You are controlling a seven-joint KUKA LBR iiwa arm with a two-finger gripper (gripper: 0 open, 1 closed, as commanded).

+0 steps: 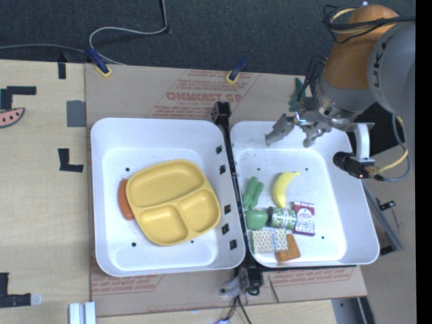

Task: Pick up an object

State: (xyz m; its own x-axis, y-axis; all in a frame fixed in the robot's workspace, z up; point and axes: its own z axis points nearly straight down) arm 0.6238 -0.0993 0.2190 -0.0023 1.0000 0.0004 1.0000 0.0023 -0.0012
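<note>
While my hand [297, 131] hangs over the far rim of the right bin [337, 241], its two fingers [277, 132] are spread wide with nothing between them.

Camera view: the candidate objects cluster in the near-left part of the right bin. The banana [284, 187] is the closest one to my hand, lying nearer the camera than the fingers and almost directly in line with them, well apart from them. Its long axis runs roughly far-to-near with a slight curve. Beside it to the left lies a green toy [253, 193]; nearer the camera, a small bottle [278, 217] touches a red-and-white box [304, 219].

The left bin [108, 181] holds a yellow divided tray [173, 201]. My judgement: the banana is the best target, and my finger line should cross its long axis.
</note>
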